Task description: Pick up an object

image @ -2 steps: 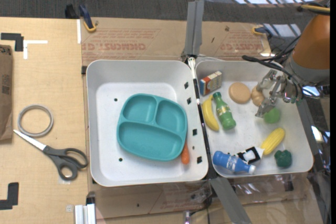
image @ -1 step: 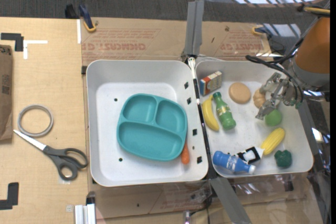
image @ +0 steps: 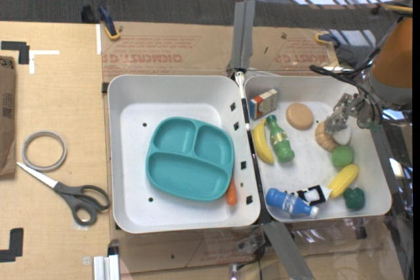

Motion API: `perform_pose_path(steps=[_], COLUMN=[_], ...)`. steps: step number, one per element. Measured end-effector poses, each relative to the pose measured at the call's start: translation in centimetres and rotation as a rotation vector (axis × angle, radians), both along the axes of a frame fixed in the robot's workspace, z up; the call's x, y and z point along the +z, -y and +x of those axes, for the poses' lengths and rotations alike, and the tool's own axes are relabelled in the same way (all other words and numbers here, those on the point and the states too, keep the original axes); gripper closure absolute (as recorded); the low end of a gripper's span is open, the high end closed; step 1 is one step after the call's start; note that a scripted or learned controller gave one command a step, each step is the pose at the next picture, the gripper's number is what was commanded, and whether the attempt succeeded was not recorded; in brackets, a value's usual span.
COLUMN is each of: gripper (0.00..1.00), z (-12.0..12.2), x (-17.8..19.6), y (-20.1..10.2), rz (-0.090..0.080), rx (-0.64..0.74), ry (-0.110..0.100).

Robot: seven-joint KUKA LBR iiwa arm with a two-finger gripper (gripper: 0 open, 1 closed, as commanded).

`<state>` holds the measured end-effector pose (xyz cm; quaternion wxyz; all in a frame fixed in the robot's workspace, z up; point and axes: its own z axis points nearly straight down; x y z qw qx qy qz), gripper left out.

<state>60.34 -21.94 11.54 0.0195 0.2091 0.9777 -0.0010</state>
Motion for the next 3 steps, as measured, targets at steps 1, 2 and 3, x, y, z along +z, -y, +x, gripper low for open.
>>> perform_pose_path(steps=[1, 2, 3], gripper=[0.00, 0.00, 1.00], z=[0.0, -3.4, -3.3], x=[0.0, -2.2, -1.2], y=[0.0, 0.1, 0.1], rz=[0.000, 0.011, 0.009], rx=[0.000, -0.114, -0.110], ry=[0.000, -0.032, -0.028])
